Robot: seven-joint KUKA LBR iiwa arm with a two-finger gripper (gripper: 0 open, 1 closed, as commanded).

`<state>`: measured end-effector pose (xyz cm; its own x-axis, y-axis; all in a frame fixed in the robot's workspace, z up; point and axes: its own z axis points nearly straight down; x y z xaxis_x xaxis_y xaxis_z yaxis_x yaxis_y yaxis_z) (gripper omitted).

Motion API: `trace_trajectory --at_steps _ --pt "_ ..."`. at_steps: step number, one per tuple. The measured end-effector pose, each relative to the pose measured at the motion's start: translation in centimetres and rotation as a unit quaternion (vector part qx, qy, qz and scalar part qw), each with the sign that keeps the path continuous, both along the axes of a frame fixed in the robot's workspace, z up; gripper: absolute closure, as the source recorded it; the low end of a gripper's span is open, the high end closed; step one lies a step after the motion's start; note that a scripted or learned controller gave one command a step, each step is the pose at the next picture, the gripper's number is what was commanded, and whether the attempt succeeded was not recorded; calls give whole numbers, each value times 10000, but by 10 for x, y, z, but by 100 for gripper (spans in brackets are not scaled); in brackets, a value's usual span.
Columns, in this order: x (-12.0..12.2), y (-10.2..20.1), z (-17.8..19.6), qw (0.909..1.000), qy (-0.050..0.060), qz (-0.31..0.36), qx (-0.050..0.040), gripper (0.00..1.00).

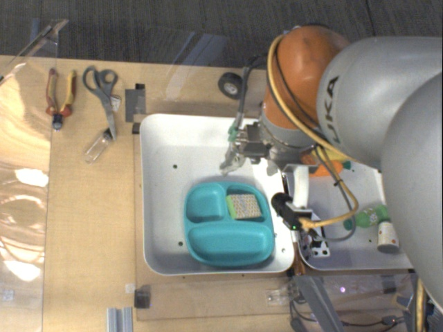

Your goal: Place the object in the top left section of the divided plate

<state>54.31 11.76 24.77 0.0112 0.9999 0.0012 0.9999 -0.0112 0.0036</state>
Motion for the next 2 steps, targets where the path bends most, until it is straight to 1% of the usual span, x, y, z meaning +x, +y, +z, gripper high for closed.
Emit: trace_trajectory --at_steps 1,2 --pt "-55 -59 -64 9996 7 283 -3 0" --pt "-53 -58 -53 9996 -17 294 3 100"
